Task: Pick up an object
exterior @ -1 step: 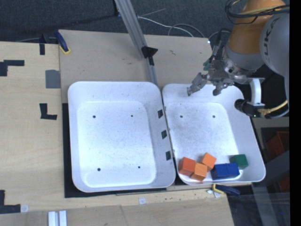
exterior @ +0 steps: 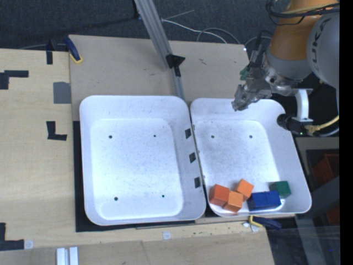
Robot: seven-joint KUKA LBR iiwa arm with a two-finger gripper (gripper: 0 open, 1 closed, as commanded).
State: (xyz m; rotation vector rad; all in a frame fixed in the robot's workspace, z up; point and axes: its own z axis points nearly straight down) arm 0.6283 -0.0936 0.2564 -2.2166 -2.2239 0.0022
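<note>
— Where are the blocks?
— Bunched along the right bin's point(exterior: 292, 148) near edge: three orange blocks point(exterior: 231, 195), a larger blue block point(exterior: 263, 201), and a small green block point(exterior: 282, 188) toward the near right corner.
— And the gripper point(exterior: 241, 104)?
— Over the right bin's far edge, well apart from them. Whether it's clenched or released, I cannot tell.

The table point(exterior: 121, 65) is holding two white bins side by side. The left bin point(exterior: 88, 148) and the right bin point(exterior: 298, 175) are touching in the middle. Black tape bits point(exterior: 54, 130) are sticking to the table's left part.
</note>
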